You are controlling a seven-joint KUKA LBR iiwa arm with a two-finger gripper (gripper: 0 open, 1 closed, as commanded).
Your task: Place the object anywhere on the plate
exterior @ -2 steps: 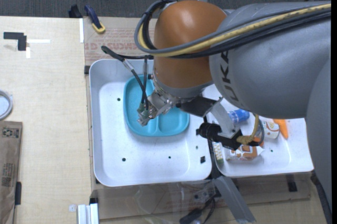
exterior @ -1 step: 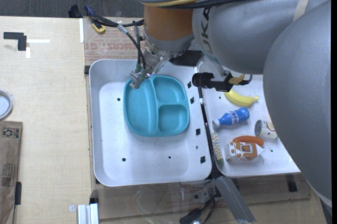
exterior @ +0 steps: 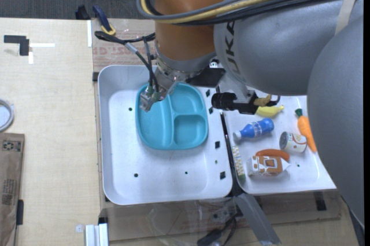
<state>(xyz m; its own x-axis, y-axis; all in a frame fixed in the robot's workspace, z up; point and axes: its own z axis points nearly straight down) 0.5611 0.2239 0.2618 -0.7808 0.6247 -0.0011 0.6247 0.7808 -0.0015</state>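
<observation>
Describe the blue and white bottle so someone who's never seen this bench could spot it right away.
Look in the right-hand white bin, among the small toy foods. The blue and white bottle lies on its side near the bin's left wall, below the banana. It is the only blue item in that bin.

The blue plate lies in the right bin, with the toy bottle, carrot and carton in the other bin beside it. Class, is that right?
Not quite. The camera view shows the blue plate in the left bin. The toy bottle, carrot and carton do lie in the other bin beside it.
</observation>
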